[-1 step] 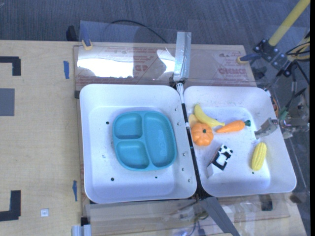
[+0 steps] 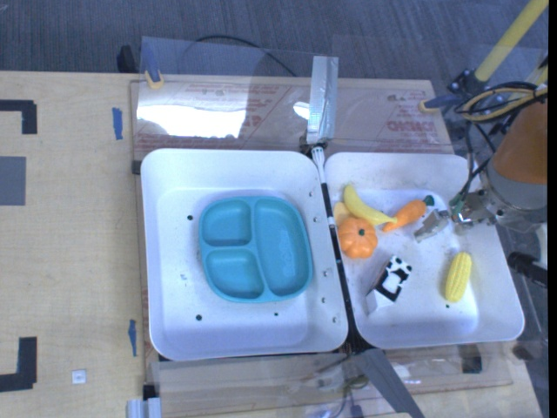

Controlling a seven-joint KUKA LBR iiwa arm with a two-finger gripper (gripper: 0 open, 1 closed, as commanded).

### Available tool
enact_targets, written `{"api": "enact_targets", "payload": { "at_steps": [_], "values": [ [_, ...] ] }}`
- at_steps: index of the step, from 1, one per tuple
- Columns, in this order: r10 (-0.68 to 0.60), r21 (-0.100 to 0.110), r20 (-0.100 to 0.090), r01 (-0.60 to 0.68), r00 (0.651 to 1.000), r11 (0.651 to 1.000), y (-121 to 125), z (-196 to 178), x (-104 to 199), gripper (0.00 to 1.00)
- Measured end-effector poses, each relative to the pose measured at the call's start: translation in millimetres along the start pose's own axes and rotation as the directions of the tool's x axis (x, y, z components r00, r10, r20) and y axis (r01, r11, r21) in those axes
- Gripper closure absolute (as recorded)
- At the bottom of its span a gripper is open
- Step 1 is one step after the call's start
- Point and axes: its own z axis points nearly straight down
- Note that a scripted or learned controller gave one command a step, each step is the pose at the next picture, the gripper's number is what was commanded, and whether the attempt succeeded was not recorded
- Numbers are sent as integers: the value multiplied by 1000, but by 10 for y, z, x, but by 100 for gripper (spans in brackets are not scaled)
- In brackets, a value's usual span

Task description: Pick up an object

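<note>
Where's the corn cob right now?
The corn cob lies in the right bin, toward its right side, apart from the other items; the black-and-white toy is to its left and the hand is above-left of it.

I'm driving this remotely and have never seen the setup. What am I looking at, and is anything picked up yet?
One fixed camera looks down at a slant on two white bins. The left bin holds a blue divided tray. The right bin holds a banana, carrot, small orange pumpkin, corn cob and a black-and-white toy. The grey arm reaches in from the right; its end effector sits low beside the carrot. I see nothing between its fingers, so nothing looks picked up yet.
</note>
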Motion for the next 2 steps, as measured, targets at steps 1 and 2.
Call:
{"api": "enact_targets", "payload": {
  "at_steps": [1, 2],
  "values": [
    [-138, -11, 5, 138, 990, 990, -271, 60, 19, 0],
    [-191, -10, 8, 191, 982, 982, -610, 58, 51, 0]
  ]
}}
